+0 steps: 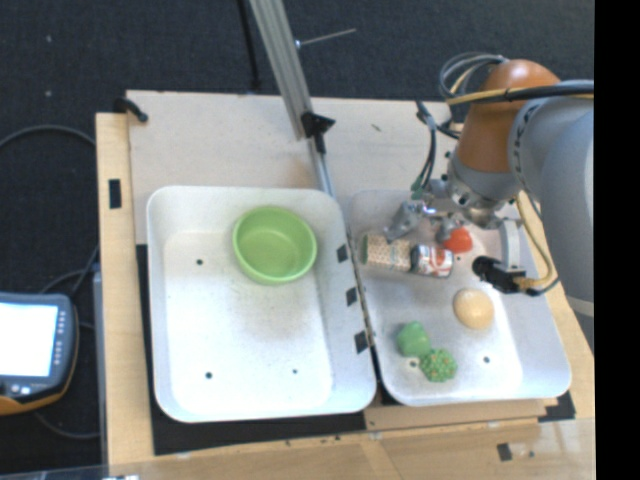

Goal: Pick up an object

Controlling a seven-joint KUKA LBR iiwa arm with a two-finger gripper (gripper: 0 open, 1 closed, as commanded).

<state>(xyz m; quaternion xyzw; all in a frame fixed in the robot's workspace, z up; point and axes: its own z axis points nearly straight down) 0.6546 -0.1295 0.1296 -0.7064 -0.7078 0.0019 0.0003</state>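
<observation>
One hand (432,230) hangs low in the right bin (540,363), beside the can (402,256) (approach step, I judge); its grip I cannot tell. Next: closing squarely on it.

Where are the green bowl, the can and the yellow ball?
Green bowl (275,245): camera view, inside bottom of the bowl.
Can (390,255): camera view, side of its label.
Yellow ball (474,309): camera view, top of the ball.
</observation>
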